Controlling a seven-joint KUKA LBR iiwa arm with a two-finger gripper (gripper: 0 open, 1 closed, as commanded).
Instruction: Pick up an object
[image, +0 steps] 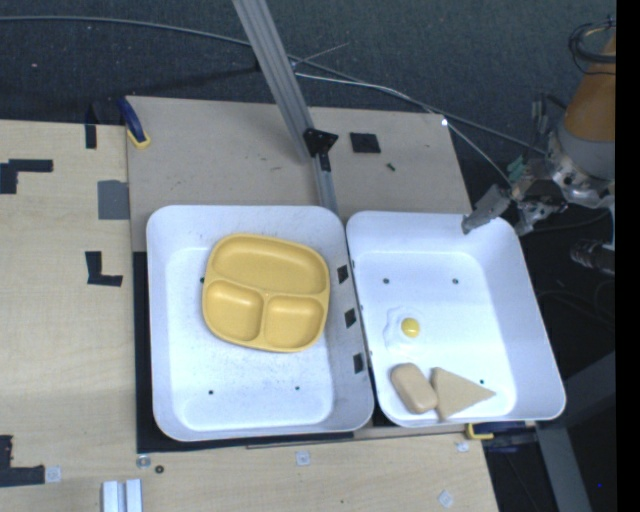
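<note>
Tan wedge (462, 391) and bread roll (412, 387) touching at right bin (520, 300) near edge; floor above bare. Gripper (487, 213) over far rim; jaws' state unclear.

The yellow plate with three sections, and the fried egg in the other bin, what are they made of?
The yellow plate looks like moulded plastic: one even colour, smooth rounded dividers, a soft matte sheen. The fried egg is probably a plastic or rubber toy: flat white with a neat, bright yellow yolk, too tidy for real food. It is small in the view, so that is a guess.
</note>
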